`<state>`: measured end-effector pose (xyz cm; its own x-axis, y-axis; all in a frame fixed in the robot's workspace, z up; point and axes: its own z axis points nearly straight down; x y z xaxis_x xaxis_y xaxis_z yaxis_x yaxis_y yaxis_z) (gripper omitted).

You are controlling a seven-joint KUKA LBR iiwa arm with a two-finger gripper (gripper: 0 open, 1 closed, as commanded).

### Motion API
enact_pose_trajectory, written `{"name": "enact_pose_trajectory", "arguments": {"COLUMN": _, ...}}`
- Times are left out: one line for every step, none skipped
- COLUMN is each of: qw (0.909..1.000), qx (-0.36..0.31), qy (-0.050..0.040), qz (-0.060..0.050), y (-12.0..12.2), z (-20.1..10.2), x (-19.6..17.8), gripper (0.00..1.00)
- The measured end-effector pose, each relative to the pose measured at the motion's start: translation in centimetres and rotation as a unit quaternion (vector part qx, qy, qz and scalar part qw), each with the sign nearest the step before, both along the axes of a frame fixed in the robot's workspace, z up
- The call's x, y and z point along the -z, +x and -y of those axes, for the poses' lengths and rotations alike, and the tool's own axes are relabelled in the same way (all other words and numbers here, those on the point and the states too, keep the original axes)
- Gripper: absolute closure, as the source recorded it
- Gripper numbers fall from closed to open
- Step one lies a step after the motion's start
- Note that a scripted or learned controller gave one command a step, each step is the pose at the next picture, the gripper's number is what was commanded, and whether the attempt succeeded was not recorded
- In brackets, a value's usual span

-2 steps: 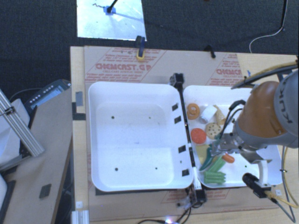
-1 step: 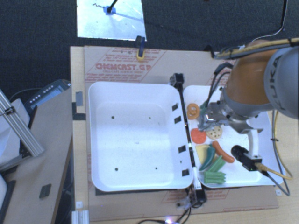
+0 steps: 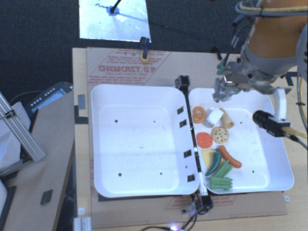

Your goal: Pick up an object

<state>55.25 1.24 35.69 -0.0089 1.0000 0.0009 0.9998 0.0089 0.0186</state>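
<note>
My gripper point(image 3: 220, 96) hangs over the far left part of the right bin point(image 3: 269, 153), above a cluster of toy foods. Just below it lie an orange ring pretzel point(image 3: 198, 114), a white block point(image 3: 214, 116) and a tan cone point(image 3: 226, 118). Further toward the front sit a round cracker point(image 3: 220, 135), a red tomato slice point(image 3: 204, 139), a yellow cheese wedge point(image 3: 208, 156), an orange-red sausage point(image 3: 229, 158), a green pepper point(image 3: 216, 166) and green beans point(image 3: 221, 182). Nothing shows between the fingers.
The left bin point(image 3: 103, 143) lies beside the right one, with a black divider rail point(image 3: 190, 129) between them. The right half of the right bin is bare white floor. The arm's orange and grey body point(image 3: 279, 28) looms over the far right corner.
</note>
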Motion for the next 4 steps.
{"name": "enact_pose_trajectory", "arguments": {"qw": 1.0000, "qx": -0.002, "qy": 0.0011, "qz": -0.004, "y": 2.7, "z": -7.6, "x": -5.2, "gripper": 1.00}}
{"name": "enact_pose_trajectory", "arguments": {"qw": 1.0000, "qx": 0.005, "qy": -0.0012, "qz": -0.008, "y": 7.4, "z": -5.8, "x": -2.4, "gripper": 1.00}}
{"name": "enact_pose_trajectory", "arguments": {"qw": 0.9999, "qx": -0.001, "qy": 0.0003, "qz": -0.013, "y": 11.5, "z": -14.4, "x": 9.4, "gripper": 1.00}}
{"name": "enact_pose_trajectory", "arguments": {"qw": 1.0000, "qx": -0.001, "qy": 0.0020, "qz": -0.006, "y": 11.6, "z": -20.5, "x": 3.8, "gripper": 1.00}}
